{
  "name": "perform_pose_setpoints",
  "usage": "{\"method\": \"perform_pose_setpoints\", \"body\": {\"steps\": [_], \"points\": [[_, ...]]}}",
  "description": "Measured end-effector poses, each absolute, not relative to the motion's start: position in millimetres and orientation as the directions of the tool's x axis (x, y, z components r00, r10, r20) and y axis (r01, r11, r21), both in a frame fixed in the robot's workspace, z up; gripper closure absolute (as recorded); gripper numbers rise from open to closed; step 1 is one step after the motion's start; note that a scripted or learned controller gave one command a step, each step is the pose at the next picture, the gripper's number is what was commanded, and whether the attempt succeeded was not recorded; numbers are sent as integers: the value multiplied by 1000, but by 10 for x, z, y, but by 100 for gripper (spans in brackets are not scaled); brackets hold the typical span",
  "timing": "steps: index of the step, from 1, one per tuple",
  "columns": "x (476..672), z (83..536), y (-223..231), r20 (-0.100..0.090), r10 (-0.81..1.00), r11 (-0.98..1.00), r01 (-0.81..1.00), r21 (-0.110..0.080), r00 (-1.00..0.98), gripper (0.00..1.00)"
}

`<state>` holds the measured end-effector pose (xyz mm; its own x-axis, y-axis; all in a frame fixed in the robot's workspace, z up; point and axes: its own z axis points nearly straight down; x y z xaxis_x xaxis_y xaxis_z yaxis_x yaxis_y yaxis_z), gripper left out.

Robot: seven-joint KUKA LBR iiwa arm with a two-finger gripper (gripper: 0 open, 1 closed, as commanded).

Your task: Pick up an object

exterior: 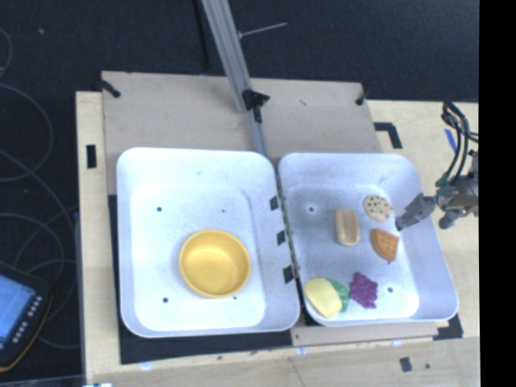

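Task's thing: no single object is named; the candidates are the small food-like pieces in the right bin (419, 216).
Nearest candidate: a round speckled cookie (376, 207) lies near the bin's upper right, just beside the gripper (415, 212), which sits at the bin's right rim.
Other candidates: a tan bread-like block (347, 227) near the middle; an orange wedge (385, 244) just below the cookie; a purple grape bunch (364, 289) and a yellow-and-green piece (325, 297) at the bottom edge, close together.
Handling, cookie: probably light, stiff and flat; it offers little height, so the jaws would need to close across its edge, low to the bin floor.
Handling, tan block: looks light and firm with straight sides; a grip across its short width seems the safest of the lot.
Handling, orange wedge: likely rigid and smooth; the tapered shape could squirt out of a pinch.
Handling, grapes: knobbly, so the hold may be uneven, though the lumps give purchase.
Handling, yellow-and-green piece: lies against the bin's sloping wall, which would crowd an approach.
Jaws: too small and dark here to say whether they are wide or narrow; I cannot tell, and nothing is visibly between them.
Left bin (145, 184): holds one yellow bowl (214, 263), upright, below centre.
Worktop (322, 123): carries both bins side by side, rims touching.
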<state>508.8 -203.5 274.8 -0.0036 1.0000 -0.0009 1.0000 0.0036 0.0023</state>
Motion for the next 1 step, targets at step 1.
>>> {"method": "perform_pose_setpoints", "body": {"steps": [1], "points": [[5088, 2749, -2037, -1, 1000, 2, 1000, 3, -2, 0]]}}
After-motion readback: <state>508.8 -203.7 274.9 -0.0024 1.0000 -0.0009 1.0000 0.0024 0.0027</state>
